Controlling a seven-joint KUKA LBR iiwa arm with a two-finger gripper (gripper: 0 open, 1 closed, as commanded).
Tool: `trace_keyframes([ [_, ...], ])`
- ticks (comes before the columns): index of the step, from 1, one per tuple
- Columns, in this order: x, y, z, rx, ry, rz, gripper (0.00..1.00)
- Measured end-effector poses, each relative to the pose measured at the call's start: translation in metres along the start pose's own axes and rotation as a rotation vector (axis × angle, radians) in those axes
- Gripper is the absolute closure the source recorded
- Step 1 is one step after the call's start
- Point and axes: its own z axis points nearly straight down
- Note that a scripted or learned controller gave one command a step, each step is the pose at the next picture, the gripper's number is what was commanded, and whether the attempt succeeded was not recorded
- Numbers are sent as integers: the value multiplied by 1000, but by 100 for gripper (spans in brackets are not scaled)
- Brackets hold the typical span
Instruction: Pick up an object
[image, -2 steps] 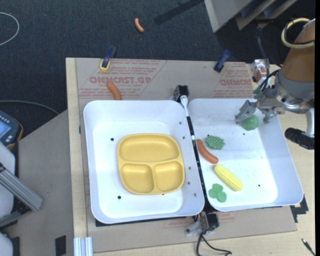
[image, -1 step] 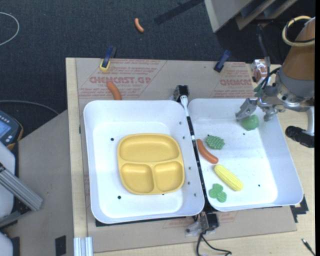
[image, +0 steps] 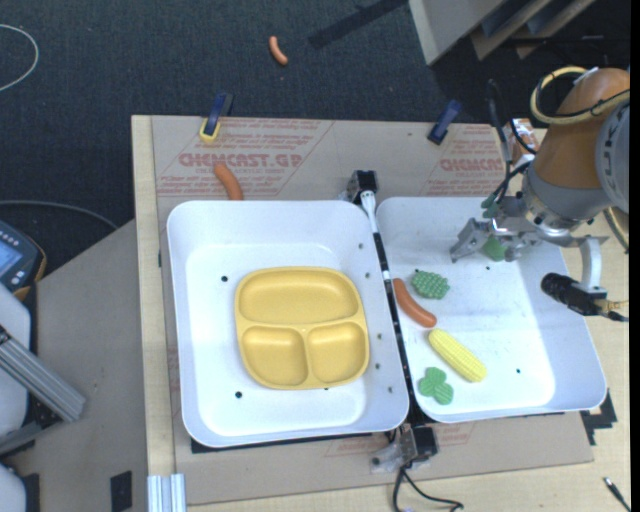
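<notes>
While the gripper (image: 487, 243) is being held with fingers spread wide and nothing between them, the green knobbly toy (image: 431, 284) is being left nearby, lower-left.

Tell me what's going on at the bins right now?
The arm reaches in from the right, its pincer low over the upper part of the right bin. The hot dog, corn cob and two green toy pieces lie untouched in that bin. The yellow divided tray sits in the left bin.
</notes>
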Motion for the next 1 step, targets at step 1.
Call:
trace_keyframes([
  [1, 1, 0, 53, -2, -1, 1, 0],
])
